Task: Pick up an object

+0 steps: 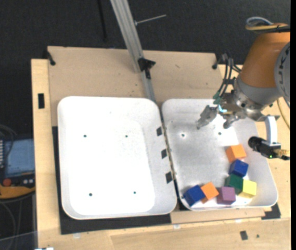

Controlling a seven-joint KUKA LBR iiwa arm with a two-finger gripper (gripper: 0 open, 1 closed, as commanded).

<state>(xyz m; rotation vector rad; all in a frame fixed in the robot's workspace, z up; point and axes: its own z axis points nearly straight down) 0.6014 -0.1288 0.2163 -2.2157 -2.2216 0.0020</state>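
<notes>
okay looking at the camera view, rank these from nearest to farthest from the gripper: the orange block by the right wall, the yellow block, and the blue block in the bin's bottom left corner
From the gripper, in the right bin's upper part:
1. Orange block, below the gripper by the right wall.
2. Yellow block, lower, near the bottom right corner.
3. Blue block, at the bottom left corner; it is only slightly farther than the yellow, so that pair is close.

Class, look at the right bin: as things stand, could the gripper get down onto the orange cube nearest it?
Probably yes. The gripper hangs over the right bin, and that orange cube lies top-up with nothing over it; only a blue cube crowds its near side.
</notes>
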